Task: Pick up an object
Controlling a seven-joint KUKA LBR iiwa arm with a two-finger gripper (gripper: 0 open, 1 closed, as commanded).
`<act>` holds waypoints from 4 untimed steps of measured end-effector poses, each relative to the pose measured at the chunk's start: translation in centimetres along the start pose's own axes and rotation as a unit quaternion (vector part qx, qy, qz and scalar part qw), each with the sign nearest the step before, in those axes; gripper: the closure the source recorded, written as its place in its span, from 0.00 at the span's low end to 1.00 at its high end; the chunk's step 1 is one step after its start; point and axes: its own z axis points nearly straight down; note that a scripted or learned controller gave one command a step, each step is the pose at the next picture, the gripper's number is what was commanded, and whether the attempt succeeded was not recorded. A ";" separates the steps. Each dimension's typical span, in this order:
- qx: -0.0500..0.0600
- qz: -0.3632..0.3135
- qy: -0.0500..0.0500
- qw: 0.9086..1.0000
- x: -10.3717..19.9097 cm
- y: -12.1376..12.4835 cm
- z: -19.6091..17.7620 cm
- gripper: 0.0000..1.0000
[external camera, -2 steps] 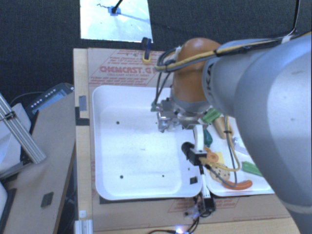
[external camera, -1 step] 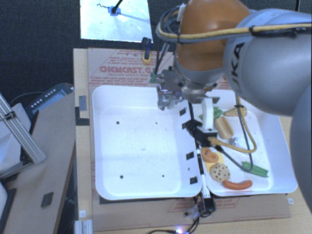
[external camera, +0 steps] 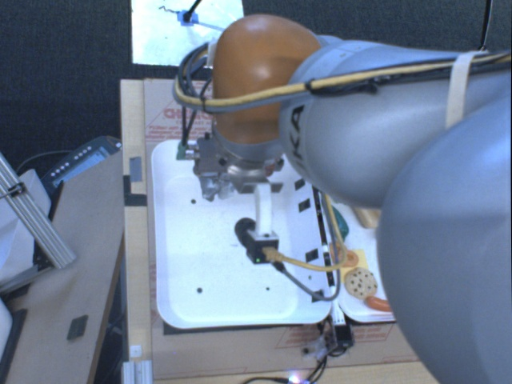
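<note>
You look down from one fixed camera above, at a slant, fairly near, arm [external camera: 384, 134] crossing from your right close under the lens, left bin [external camera: 192, 246] mid-frame, right bin [external camera: 364, 317] partly seen lower right.

Even soft light, slightly blurry, grainy

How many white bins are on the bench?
2. The left bin lies in the middle of the view; the right bin sits beside it, mostly hidden under the arm.
</note>
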 end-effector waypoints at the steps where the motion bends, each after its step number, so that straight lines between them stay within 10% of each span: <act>1: -0.010 0.003 0.003 1.000 -0.5 -0.2 -27.8 1.00; 2: -0.001 0.003 -0.001 1.000 -0.5 -4.0 -26.7 1.00; 4: 0.004 0.005 -0.003 1.000 -0.5 -6.4 3.3 1.00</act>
